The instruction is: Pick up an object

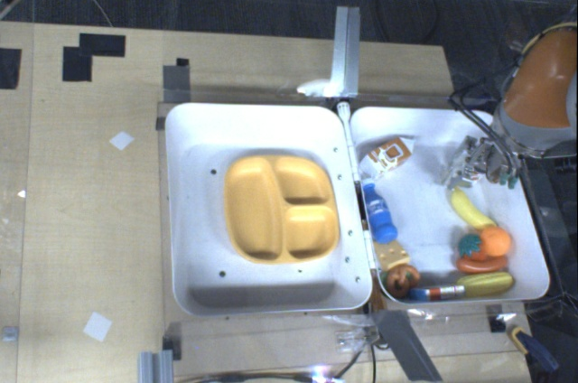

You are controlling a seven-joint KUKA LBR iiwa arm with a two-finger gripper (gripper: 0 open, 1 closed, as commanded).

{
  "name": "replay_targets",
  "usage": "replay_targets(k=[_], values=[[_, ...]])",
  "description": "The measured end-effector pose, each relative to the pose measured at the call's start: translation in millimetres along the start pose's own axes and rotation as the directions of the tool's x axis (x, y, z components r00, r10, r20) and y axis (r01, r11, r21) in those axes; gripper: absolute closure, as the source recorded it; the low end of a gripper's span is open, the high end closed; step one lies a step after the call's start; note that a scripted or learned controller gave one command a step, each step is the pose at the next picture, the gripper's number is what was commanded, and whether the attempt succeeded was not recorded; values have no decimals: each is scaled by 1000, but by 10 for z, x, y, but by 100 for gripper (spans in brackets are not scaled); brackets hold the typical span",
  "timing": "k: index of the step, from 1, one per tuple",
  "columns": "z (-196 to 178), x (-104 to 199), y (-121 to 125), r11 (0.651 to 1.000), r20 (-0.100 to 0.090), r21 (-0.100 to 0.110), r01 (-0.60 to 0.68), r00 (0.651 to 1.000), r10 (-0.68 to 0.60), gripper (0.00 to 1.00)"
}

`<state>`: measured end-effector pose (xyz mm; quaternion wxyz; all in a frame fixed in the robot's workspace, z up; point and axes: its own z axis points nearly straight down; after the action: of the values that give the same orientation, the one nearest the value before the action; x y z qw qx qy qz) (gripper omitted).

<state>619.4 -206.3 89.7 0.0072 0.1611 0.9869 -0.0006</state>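
My gripper hangs low over the far right part of the right bin, below the arm's orange band. Just in front of it lies a yellow banana. An orange and teal toy sits beside the banana, with a yellow-green piece near the bin's front edge. A blue bottle lies along the bin's left wall. A small brown and white box sits toward the far left corner. I see nothing held in the gripper.
A brown round object and a red and blue marker lie in the right bin's front left corner. The left bin holds a yellow divided tray. A metal post stands behind the bins' shared wall.
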Motion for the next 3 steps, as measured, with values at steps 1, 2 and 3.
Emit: replay_targets(k=[1, 2, 3], values=[[-147, -38, 22, 1000, 13, -1, 5, 1000, -5, 100], [-140, -34, 23, 1000, 11, -1, 6, 1000, -5, 0], [-49, 517, -106, 992, 8, -8, -129, 992, 129, 0]])
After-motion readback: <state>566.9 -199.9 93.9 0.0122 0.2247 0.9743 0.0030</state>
